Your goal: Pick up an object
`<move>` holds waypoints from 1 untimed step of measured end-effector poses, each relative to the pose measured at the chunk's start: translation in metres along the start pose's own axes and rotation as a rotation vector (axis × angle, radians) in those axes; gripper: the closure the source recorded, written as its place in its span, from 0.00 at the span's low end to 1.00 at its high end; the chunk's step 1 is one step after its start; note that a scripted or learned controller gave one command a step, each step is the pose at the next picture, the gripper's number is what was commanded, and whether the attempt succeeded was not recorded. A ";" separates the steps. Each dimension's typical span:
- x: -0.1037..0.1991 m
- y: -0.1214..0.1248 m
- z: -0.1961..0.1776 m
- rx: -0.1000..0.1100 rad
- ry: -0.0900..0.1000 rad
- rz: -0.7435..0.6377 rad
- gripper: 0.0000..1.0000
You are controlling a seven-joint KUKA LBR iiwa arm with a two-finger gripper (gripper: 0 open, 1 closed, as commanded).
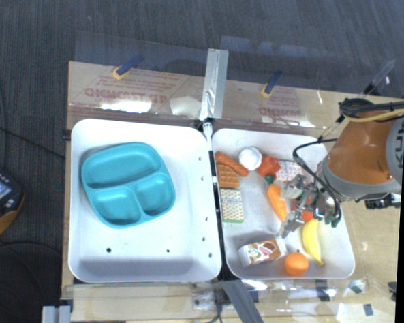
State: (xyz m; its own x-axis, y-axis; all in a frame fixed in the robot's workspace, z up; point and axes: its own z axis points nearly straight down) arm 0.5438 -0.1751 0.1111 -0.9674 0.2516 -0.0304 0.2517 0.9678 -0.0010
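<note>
The right bin (339,265) holds several toy foods. An orange carrot (277,201) lies in its middle, with a yellow banana (312,242) and an orange fruit (295,263) toward the front right. A small juice carton (260,251) lies at the front. At the back are a hot dog (230,164), a white ball (250,157) and a red piece (270,166). My gripper (303,211) hangs low over the bin, just right of the carrot and above the banana's upper end. The arm's orange band (362,157) is behind it.
A waffle-like cracker (232,206) lies by the right bin's left wall. The left bin (87,253) holds a teal divided plate (127,183). A clear wrapper (290,173) sits behind the gripper. Black cables (312,152) loop off the wrist.
</note>
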 end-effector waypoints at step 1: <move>0.008 -0.008 0.020 0.001 0.012 0.017 0.00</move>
State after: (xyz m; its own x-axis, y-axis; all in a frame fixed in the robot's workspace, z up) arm 0.5345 -0.1812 0.0910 -0.9633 0.2677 -0.0183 0.2678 0.9635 -0.0017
